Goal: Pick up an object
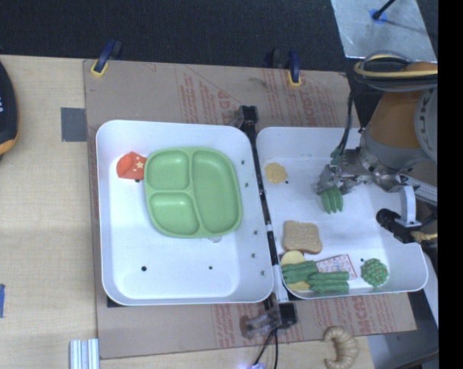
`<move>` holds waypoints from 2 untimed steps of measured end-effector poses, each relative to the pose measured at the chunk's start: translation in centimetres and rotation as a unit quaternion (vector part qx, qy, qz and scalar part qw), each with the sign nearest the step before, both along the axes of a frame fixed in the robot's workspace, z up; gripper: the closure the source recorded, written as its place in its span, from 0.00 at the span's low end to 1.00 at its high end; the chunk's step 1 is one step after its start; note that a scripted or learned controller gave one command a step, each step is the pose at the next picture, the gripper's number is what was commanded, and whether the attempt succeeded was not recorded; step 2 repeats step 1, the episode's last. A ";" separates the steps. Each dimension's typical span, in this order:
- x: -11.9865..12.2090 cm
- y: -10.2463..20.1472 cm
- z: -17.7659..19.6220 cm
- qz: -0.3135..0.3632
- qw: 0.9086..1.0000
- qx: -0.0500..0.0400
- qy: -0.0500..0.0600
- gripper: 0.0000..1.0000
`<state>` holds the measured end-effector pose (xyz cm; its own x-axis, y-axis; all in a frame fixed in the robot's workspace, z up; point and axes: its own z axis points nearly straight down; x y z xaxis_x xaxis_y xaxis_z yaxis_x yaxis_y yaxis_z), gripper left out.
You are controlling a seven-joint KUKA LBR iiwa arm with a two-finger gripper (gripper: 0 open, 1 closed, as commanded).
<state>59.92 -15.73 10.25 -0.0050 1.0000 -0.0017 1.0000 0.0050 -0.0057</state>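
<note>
My gripper [333, 188] hangs over the upper middle of the right bin [308, 141], and my fingers are closed on a small green bean bundle [332, 201], which sticks out below them toward the bin floor. Whether the bundle is off the floor I cannot tell. My wrist and the orange band [397, 71] rise behind it to the right.

Just left of me on the bin floor lies a round tan cracker [275, 174]. Nearer the front sits a slice of toast [301, 237], and below it a yellow piece [292, 258] touching a pile of green pea pods [318, 277]. A red-and-white card [338, 265] lies beside the pods, and a green broccoli piece [374, 271] rests in the front right corner.

Across the divider, the left bin [124, 267] holds a green divided plate [193, 191] with three compartments, and a red piece with a star [131, 165] touches the plate's upper left edge.
</note>
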 end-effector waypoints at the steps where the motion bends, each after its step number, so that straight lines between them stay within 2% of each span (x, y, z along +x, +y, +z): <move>1: -0.6 9.2 9.5 0.004 1.000 0.002 -0.005 1.00; 2: -0.6 9.2 9.5 0.004 1.000 0.002 -0.005 1.00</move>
